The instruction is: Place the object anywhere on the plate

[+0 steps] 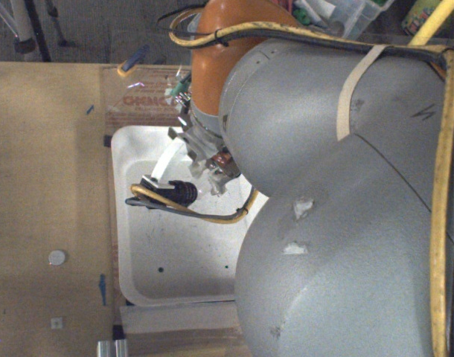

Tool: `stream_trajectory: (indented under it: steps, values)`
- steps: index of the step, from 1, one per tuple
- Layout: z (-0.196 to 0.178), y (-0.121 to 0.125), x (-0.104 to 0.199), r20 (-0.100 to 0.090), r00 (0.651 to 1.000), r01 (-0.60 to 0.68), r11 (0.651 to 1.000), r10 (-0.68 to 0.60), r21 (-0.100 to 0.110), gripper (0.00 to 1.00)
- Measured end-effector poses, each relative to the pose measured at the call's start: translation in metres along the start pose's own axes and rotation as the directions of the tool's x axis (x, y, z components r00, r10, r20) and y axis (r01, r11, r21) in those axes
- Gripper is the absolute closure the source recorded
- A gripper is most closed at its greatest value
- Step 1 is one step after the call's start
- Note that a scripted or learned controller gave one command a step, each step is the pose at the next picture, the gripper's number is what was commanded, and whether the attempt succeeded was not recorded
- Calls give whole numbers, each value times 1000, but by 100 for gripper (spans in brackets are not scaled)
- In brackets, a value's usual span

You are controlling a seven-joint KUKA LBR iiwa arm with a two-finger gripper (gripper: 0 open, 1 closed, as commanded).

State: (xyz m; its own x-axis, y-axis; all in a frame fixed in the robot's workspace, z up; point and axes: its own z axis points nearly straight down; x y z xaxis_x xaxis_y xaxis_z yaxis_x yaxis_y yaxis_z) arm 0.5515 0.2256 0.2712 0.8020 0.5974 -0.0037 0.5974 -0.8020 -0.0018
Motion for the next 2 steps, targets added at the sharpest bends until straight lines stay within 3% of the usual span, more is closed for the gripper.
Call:
stream_trajectory:
  steps: [1,2]
  values:
    - [0,0,0,0,1000,0,1000,0,0,0]
    - [101,11,12,-2,983,-182,983,182,0,0]
